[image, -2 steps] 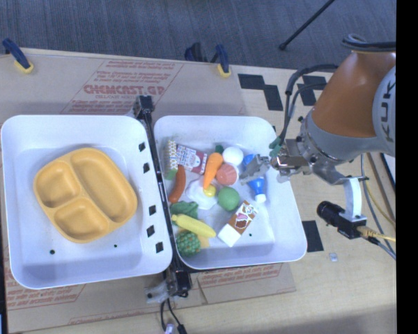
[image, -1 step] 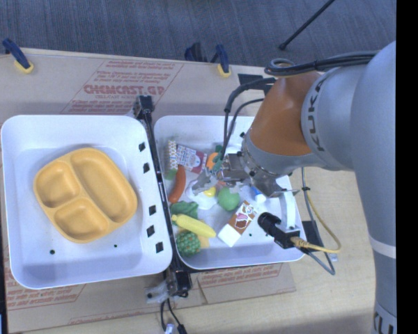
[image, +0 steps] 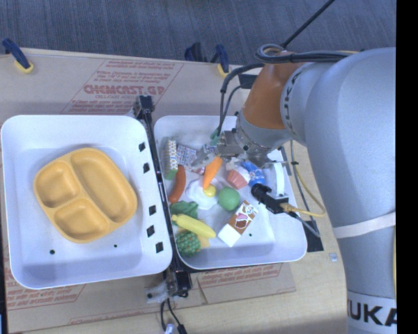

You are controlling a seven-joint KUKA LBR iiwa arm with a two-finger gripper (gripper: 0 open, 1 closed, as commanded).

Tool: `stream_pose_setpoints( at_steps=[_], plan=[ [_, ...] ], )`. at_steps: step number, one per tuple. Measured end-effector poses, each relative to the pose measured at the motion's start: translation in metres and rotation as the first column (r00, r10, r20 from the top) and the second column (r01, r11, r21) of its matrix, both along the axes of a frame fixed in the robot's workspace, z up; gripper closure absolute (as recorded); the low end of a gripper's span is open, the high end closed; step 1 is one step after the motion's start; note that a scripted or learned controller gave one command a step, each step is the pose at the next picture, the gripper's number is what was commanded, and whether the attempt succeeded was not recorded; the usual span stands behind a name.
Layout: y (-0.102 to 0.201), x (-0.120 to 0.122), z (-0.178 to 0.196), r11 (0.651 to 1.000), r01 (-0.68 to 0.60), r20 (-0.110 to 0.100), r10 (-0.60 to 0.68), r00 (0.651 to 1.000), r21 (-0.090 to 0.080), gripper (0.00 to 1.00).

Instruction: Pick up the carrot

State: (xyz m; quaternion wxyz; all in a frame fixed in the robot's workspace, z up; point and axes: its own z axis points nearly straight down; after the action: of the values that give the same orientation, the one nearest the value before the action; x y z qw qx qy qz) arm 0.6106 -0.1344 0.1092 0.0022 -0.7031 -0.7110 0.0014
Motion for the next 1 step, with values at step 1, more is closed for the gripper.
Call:
stream_pose_setpoints(
  at_steps=[1],
  plan=[
    [0.0001,0.0007,0.0108,1.000,-0.004,0.000,0.004,1.000,0.000,1.00]
  ],
)
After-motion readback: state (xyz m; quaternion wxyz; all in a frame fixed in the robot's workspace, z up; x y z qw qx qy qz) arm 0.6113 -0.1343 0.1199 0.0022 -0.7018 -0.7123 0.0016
